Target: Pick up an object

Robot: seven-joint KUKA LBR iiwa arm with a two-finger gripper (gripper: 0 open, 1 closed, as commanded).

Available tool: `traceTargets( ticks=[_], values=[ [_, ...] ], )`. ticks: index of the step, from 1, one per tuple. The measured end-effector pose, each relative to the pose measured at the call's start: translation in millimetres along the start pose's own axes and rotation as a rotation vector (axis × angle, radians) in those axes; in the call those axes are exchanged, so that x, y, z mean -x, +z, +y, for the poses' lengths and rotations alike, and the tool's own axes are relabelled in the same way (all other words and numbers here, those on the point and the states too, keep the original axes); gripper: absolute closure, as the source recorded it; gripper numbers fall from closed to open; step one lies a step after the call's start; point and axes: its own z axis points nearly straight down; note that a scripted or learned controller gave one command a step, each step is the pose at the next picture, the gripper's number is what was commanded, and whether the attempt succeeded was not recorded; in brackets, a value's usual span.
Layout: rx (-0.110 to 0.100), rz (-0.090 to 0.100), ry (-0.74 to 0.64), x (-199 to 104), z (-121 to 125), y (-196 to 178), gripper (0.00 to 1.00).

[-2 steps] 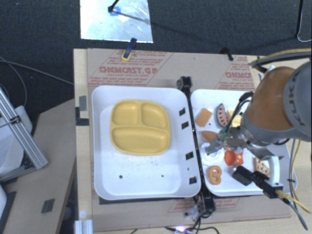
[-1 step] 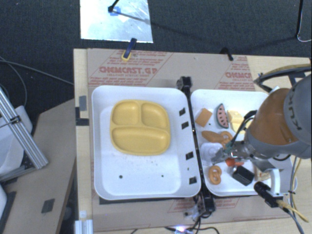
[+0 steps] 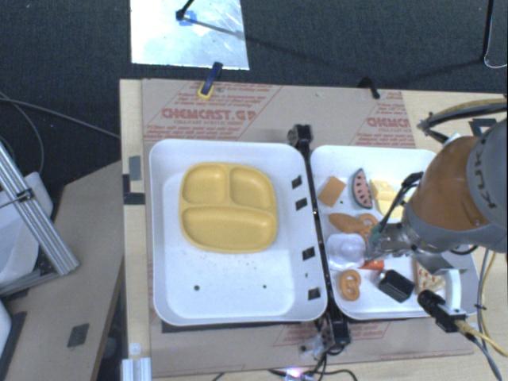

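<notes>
Directly under the arm's wrist, in the right bin (image 3: 456, 296), lies the cluster of candidate objects: a pale translucent piece (image 3: 346, 249) at the bin's left side, a small red piece (image 3: 371, 265) just right of it, a pretzel-shaped piece (image 3: 349, 285) nearer the camera, and a black block (image 3: 394, 285) to that piece's right. The hand (image 3: 379, 243) sits at the pale piece's right edge, low over the bin floor; the wrist hides its tips, so whether it is released, clenched or grasping anything cannot be told. The likeliest target thus lies immediately left of the hand, touching or nearly so. No long axis can be read on the pale piece; the black block's long axis runs from far-left to near-right.

Farther from the camera lie an orange wedge (image 3: 331, 190), a watermelon slice (image 3: 361, 187), a yellow block (image 3: 384, 191) and a brown pastry (image 3: 353, 222), the last just beyond the pale piece. A patterned flat piece (image 3: 429, 279) lies at the near right, partly under the arm.

Room for moving is tight. The divider (image 3: 315, 221) between the bins stands just left of the pale piece, and neighbours crowd every side, so a straight vertical lift appears safest. The left bin (image 3: 238, 288) holds a yellow compartment plate (image 3: 229, 206), well apart. Both bins rest on the worktop (image 3: 333, 109).
</notes>
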Motion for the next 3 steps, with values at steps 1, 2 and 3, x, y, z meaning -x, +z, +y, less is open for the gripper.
traceTargets(
  ticks=[1,2,3],
  values=[
    [-0.005,0.012,-0.016,-103.5,37.0,-75.5,1.0],
    [-0.016,0.011,-0.01,-161.2,9.2,-71.7,1.0],
    [-0.017,0.01,-0.01,-214.2,10.0,-54.6,1.0]
  ],
)
